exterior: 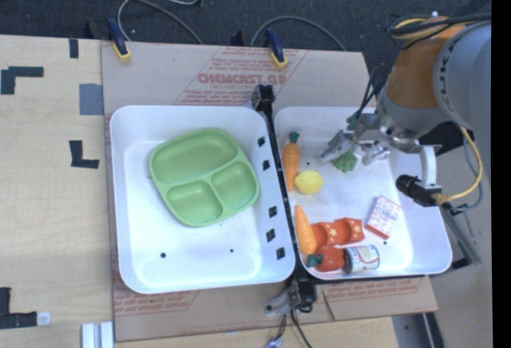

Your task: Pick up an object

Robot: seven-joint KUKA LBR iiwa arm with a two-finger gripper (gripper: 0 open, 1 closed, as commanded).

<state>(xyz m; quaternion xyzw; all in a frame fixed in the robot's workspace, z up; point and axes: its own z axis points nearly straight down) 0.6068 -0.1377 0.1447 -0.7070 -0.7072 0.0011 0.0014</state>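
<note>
We see the end effector (349,148) low over the far part of the right bin (423,259), its metal fingers (332,150) spread a little apart, and a small green broccoli piece (345,162) sits right at their tips. We cannot tell whether the fingers actually pinch the broccoli or only touch it from above. The grey arm (467,83) with its orange band (415,71) reaches in from the right edge of the surface (48,179).

In the right bin we count two carrots. One carrot (291,161) lies along the bin's left wall near the far corner, its long axis running far to near with the green top pointing to the far edge. The second carrot (304,230) lies further toward the near edge, also along the left wall, slightly slanted. Between them rests one yellow lemon (309,182), just beside the first carrot. Near the near edge we see one red packet (342,231), one small can (362,258) lying on its side, and one tomato-like red piece (327,261), all crowded together. One pink and white carton (382,217) lies tilted toward the right wall.

The left bin (136,259) carries one green divided plate (204,175), set at a slant near its middle.
</note>
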